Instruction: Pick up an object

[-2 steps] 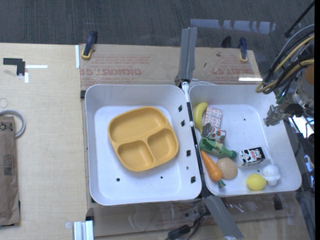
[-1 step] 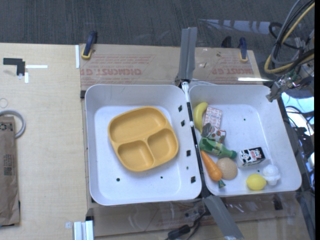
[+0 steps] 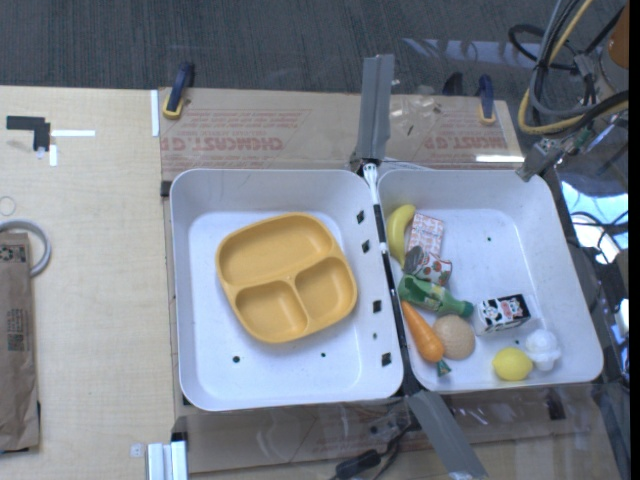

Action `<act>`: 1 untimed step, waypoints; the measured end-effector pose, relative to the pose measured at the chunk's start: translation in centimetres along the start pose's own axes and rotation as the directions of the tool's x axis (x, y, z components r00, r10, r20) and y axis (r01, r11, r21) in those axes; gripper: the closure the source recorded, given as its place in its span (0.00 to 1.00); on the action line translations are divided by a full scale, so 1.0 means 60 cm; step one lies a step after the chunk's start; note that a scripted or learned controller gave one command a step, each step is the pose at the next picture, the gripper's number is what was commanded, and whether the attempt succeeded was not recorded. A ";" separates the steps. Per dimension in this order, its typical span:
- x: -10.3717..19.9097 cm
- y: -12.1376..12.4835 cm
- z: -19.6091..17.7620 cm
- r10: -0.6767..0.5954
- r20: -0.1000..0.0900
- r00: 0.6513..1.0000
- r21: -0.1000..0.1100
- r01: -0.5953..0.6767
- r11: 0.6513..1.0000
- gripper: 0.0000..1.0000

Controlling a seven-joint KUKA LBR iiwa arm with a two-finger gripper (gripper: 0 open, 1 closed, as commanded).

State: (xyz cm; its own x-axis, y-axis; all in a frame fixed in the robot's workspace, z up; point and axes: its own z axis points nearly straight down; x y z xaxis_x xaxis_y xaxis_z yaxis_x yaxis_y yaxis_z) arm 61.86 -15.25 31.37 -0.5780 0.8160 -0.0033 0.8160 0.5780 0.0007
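The right bin (image 3: 520, 218) holds several small objects along its left and front sides. A yellow banana (image 3: 400, 230) lies by the left wall, touching a pink carton (image 3: 425, 236) and a small patterned box (image 3: 432, 267). Below them are a green bottle (image 3: 432, 295), an orange carrot (image 3: 424, 333) and a tan round piece (image 3: 456, 338). A black-and-white milk carton (image 3: 502, 312), a lemon (image 3: 512, 364) and a white lumpy item (image 3: 543, 346) sit near the front right corner.
The left bin (image 3: 200, 348) carries a yellow divided plate (image 3: 287, 276). A grey post (image 3: 376, 108) rises behind the seam between the bins. Cables (image 3: 560, 58) hang at the top right. A brown bag (image 3: 15, 338) lies on the bench at far left.
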 end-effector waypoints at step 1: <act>-0.063 0.003 0.029 0.060 -0.001 0.998 0.001 -0.060 0.998 1.00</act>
State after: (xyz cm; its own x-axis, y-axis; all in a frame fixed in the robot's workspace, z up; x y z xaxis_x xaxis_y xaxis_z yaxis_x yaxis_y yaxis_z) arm 64.22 -18.25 29.67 -0.5279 0.8493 -0.0026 0.8493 0.5279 -0.0004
